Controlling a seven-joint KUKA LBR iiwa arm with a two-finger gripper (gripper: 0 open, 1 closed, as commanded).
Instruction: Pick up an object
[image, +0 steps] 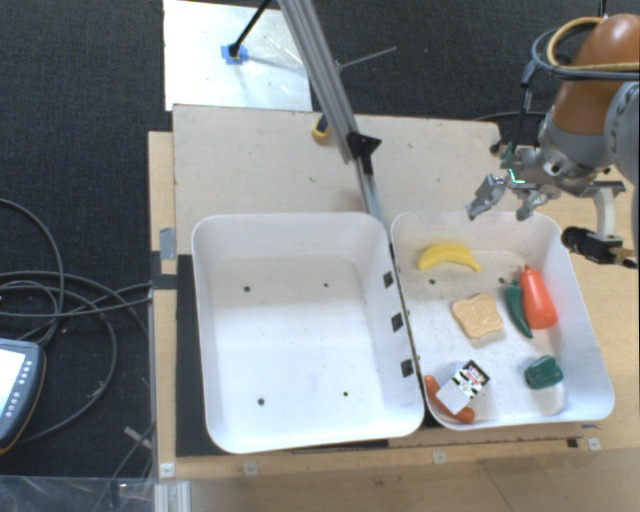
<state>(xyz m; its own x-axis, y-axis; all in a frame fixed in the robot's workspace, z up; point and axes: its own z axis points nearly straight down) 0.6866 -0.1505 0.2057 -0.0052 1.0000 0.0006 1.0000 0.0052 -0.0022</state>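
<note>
My gripper (507, 203) hangs above the far rim of the right bin (585, 330), its two fingers spread open with nothing between them. Below and left of it lies a yellow banana (448, 258). A slice of toast (478, 317) sits mid-bin. An orange carrot (537, 298) and a green pepper (517, 309) lie side by side at the right. A dark green object (543, 373) rests near the front right corner. A black-and-white patterned box (464, 385) lies on an orange item (440, 396) at the front left.
The left bin (290, 330) stands beside the right one, sharing a middle wall. A slanted grey pole (335, 95) crosses the bench behind the bins. Cables and a screen device (18, 385) lie on the floor at far left.
</note>
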